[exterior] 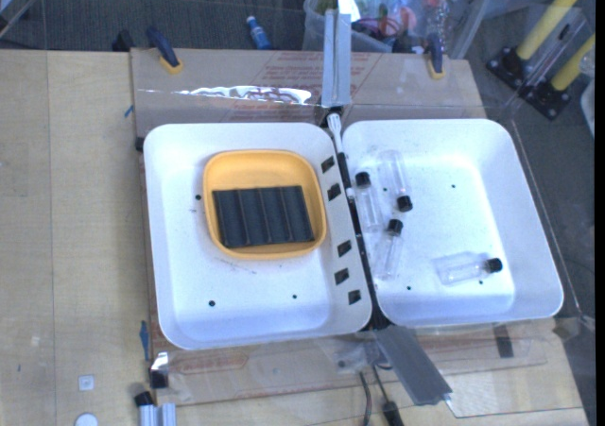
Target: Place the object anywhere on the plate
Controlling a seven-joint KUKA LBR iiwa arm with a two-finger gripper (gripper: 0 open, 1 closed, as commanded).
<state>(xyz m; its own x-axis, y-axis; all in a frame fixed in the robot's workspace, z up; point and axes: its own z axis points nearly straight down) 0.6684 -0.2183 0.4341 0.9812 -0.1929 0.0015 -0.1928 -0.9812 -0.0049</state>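
While the yellow plate [263, 202] bears a ribbed black block [263, 215], clear vials [388, 212] lie rightward — hand state untold

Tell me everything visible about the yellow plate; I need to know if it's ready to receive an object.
The yellow plate is a rounded-square dish, apparently plastic, with a raised rim. It sits flat in the left white bin, towards that bin's middle and slightly to the back. A dark ribbed rectangular insert with four parallel ridges covers most of its floor, leaving the rim bare. None of the clear vials lies on it; they are in the right bin.
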